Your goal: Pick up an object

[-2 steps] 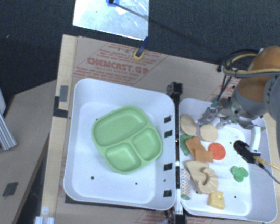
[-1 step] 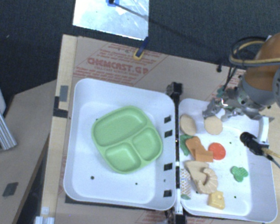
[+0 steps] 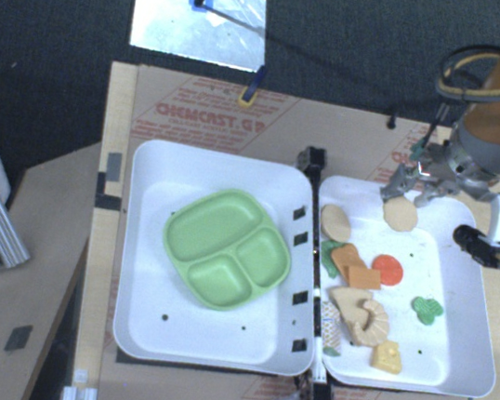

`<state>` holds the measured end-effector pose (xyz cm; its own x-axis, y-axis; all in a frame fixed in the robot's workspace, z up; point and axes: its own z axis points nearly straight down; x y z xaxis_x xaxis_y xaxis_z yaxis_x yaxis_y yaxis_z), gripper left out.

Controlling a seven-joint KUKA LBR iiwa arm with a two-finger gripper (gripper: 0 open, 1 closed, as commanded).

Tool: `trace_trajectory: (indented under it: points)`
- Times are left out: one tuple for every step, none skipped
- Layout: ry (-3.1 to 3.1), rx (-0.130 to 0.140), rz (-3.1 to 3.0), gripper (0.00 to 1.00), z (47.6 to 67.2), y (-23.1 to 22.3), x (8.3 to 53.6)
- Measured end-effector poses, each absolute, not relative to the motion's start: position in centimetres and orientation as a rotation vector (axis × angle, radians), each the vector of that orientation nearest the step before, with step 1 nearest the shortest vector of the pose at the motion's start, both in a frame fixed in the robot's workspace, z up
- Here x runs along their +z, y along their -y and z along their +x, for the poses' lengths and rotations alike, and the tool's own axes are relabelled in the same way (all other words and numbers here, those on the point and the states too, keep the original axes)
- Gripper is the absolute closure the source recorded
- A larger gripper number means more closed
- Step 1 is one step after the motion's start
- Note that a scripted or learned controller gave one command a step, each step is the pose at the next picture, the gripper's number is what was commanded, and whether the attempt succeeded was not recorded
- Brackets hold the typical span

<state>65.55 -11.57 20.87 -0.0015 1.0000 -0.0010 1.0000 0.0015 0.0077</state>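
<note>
My gripper [image 3: 408, 192] hangs over the far edge of the right bin [image 3: 469, 304], its two fingers spread open. A round tan disc [image 3: 401, 215] lies just below the fingertips, and I see nothing between the fingers. Elsewhere in the right bin lie a tan oval piece [image 3: 336, 223], an orange wedge [image 3: 346, 257], an orange block [image 3: 364, 278], a red disc [image 3: 388, 269], a green broccoli piece [image 3: 426, 309], a beige curved piece [image 3: 361, 318] and a yellow cheese wedge [image 3: 386, 357].
The left bin [image 3: 147, 225] holds a green divided plate [image 3: 226, 249]. A black hinged divider [image 3: 310, 251] runs between the bins. A black fitting [image 3: 471, 242] sits at the right bin's far right rim. A foil sheet [image 3: 203, 6] lies beyond the bench.
</note>
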Motion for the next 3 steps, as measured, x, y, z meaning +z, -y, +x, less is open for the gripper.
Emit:
trace_trajectory:
  points:
    - [-2.224, 0.005, 2.215, 1.00, 65.7, 11.6, 22.6]
    - [-2.231, 0.001, 2.213, 1.00, 61.9, 7.0, 23.2]
    - [-2.232, -0.001, 2.214, 1.00, 58.5, 3.3, 21.9]
